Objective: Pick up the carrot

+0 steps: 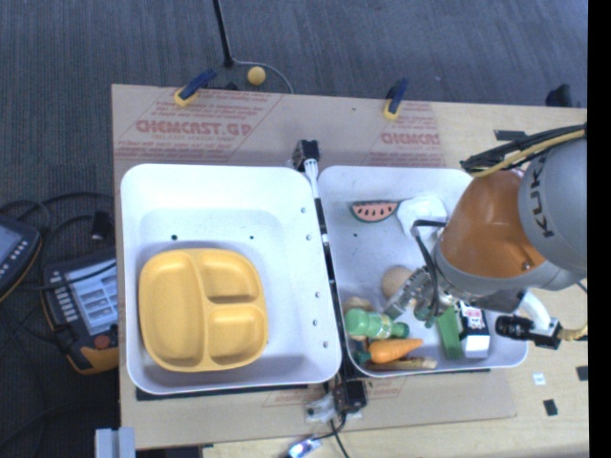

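Carrot [394,351] lies along the near wall of the right bin [420,177], just beside a green toy [374,327]. Slightly above it the gripper [416,299] hangs over the bin floor; whether it is spread or pressed together I cannot tell. This looks like the approach step: next it must come nearer and lower. Farther off lies a watermelon slice [374,211]; the left bin holds a yellow tray [202,307].

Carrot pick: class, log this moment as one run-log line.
target: carrot, right bin front edge | end effector: above it, not holding | status: not picked
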Controlling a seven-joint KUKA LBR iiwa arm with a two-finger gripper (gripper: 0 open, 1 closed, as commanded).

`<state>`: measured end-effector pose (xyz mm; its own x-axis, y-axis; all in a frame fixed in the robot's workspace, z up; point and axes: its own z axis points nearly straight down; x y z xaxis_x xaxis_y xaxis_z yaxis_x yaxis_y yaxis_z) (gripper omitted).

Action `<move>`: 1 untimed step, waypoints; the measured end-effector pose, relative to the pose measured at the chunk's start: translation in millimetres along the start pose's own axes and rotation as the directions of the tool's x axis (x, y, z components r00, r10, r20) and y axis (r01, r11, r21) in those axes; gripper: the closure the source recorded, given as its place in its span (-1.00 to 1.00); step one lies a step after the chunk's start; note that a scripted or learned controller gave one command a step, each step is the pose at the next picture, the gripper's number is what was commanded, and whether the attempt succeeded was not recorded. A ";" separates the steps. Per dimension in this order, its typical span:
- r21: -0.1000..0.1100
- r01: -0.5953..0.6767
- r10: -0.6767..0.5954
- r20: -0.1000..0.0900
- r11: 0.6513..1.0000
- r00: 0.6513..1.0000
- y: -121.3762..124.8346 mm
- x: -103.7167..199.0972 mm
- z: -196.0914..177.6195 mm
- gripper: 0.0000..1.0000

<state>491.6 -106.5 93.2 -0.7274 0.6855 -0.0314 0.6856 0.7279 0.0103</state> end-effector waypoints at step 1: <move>-0.006 0.179 -0.179 0.003 0.984 0.984 0.1 -3.1 -0.2 1.00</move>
<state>493.9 -108.5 93.5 -0.8384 0.5439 -0.0354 0.5439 0.8391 0.0106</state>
